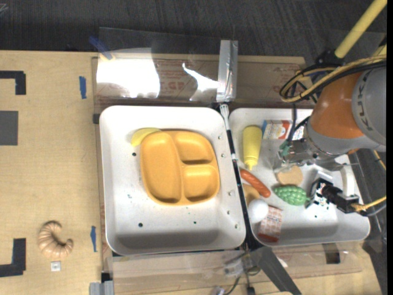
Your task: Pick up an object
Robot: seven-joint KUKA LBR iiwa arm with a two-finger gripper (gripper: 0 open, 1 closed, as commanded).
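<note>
Tan bench top (43, 165) — dark carpet (153, 5) behind.

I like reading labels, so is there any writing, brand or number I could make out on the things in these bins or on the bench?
None can be read.
Small red-and-white packet at the right bin's far side: print too blurred.
Red-and-white wrapped item at that bin's near edge: print too blurred.
Small white tag on the bench by the tan croissant-shaped toy: too small.

Two white bins are sitting side by side: the left bin (116, 183) is holding one orange divided tray (179, 166) and one yellow piece (142, 135) peeking from behind it. The right bin (319, 229) is holding one yellow mustard bottle (252, 145), one hot dog (255, 182), one green bumpy item (290, 195), one white egg (257, 211), one tan piece (290, 176) and one labelled can (271, 220). One croissant (54, 239) is lying on the bench (43, 165).
</note>
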